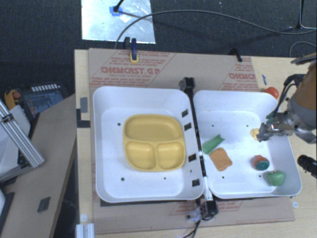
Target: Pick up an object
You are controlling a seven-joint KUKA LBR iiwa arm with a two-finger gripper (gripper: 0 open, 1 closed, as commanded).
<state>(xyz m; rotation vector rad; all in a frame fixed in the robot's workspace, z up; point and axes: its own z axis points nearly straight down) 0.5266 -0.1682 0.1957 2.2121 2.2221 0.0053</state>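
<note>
Bins (148,95): two; yellow tray (153,143): one.

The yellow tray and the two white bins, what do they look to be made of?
The yellow tray looks like moulded plastic with a matte finish: one even colour, soft rounded dividers between its three compartments. The left bin and right bin look like thin formed plastic, smooth and slightly glossy, with rounded corners and a faint sheen along the walls. The picture cannot confirm either.

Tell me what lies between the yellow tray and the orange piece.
In the camera view, the black divider where the two bins meet, and a green piece, lie between the yellow tray and the orange piece.
</note>
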